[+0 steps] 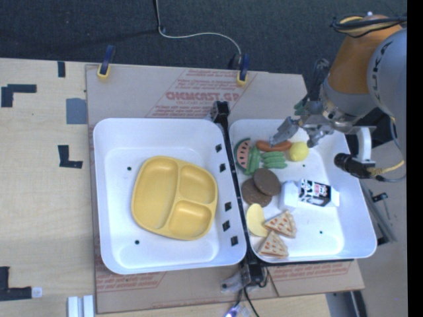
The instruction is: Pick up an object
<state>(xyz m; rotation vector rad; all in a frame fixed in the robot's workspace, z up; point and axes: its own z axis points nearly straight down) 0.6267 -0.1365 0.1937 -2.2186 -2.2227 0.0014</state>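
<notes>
Grey arm's pincer [299, 129] low over right white bin [350, 240], hovering by orange toy carrot [273, 146] and yellow lemon [299, 152], grip state unclear, arm cut off at rt edge.

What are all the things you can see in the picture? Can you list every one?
left bin: 1, white, left half of the bench
right bin: 1, white, right half of the bench
divided tray: 1, yellow, in the left bin
watermelon slice: 1, red and green, right bin near the divider
carrot: 1, orange, right bin, far end
green vegetable: 1, green, just below the carrot
lemon: 1, yellow, right of the carrot
round cookies: 2, brown, overlapping, middle of right bin
milk carton: 1, white and black, lying right of the cookies
yellow piece: 1, yellow, below the cookies
pizza slices: 2, orange-tan, near end of right bin
clamps: 2, blue and yellow, far edge of the cardboard
arm: 1, grey and orange, from the right
tool: 1, grey, above the carrot
</notes>
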